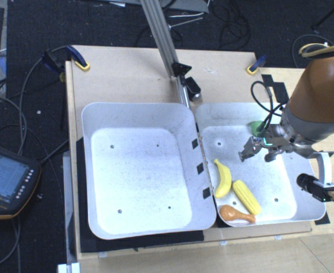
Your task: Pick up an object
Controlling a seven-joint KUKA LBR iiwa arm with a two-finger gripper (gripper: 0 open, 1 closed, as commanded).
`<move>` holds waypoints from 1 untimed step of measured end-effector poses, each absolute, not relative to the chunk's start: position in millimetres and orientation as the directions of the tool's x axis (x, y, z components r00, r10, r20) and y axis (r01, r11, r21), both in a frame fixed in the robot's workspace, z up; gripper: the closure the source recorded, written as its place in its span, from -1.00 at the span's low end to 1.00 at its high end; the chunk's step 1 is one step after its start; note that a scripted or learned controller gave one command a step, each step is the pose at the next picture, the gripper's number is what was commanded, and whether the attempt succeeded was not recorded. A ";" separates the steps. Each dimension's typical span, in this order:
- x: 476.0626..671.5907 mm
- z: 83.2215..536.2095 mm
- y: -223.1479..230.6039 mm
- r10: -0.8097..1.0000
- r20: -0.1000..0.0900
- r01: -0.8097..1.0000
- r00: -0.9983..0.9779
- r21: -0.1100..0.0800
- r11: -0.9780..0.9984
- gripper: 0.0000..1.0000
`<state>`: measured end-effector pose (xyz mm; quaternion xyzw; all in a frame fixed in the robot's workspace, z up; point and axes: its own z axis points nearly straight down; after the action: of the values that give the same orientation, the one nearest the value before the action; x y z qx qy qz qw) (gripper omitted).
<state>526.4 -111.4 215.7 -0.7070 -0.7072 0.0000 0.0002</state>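
Note:
In the right bin (280, 209) lie a yellow banana (224, 178), a yellow corn cob (247, 196) and an orange drumstick-shaped toy (236, 213), grouped at the bin's front left. A green object (257, 127) shows partly behind the wrist near the bin's back. My gripper (258, 153) hangs over the middle of the right bin, up and to the right of the banana. It is open, its two dark fingers apart with nothing between them.
The left bin (99, 124) stands beside the right one, sharing a raised middle wall with black clips (200, 166). A slanted metal pole (164, 38) rises from the back. Black cables loop by the wrist (266, 98).

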 end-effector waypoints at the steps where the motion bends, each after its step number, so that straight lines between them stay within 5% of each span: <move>1: 526.4 215.7 -111.4 1.000 0.000 1.000 0.000 0.000 0.000 -1.00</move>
<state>526.4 -111.4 215.7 -0.7070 -0.7072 0.0000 0.0002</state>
